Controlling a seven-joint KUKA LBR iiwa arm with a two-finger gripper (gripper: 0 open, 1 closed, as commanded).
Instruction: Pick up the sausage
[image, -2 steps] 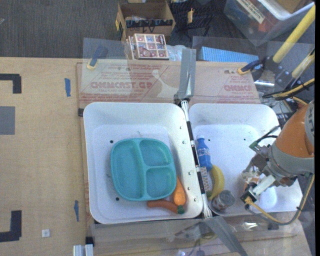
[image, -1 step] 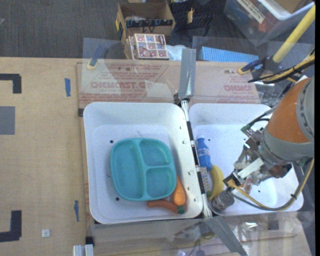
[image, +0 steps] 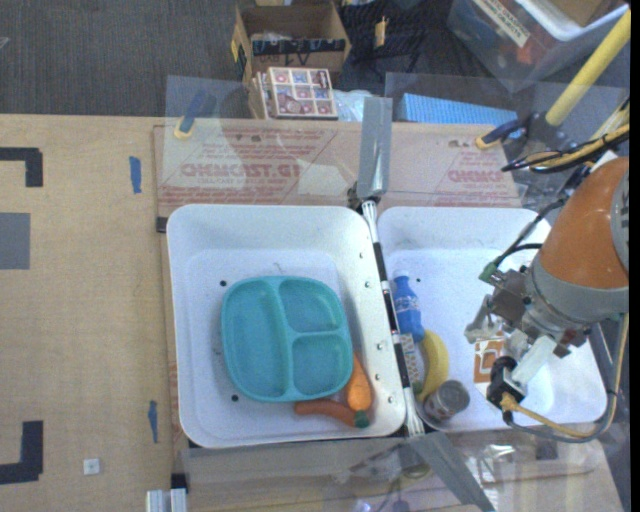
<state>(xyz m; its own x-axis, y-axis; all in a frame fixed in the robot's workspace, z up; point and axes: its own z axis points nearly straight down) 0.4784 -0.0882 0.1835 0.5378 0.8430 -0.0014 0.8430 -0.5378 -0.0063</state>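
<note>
Lying along the front wall of the left bin (image: 200, 240), the sausage (image: 318, 408) sits just beyond the near edge of a teal divided plate (image: 285, 340). An orange carrot (image: 360, 385) rests beside it, touching its right end. The arm (image: 585, 250) hangs over the right bin (image: 450, 235), well apart from the sausage. Its hand (image: 497, 325) is low over a small orange and white box (image: 487, 360); I cannot tell whether the hand is open or closed. A blue bottle (image: 404, 305), a banana (image: 435, 362) and a can (image: 445, 402) line that bin's left side.
</note>
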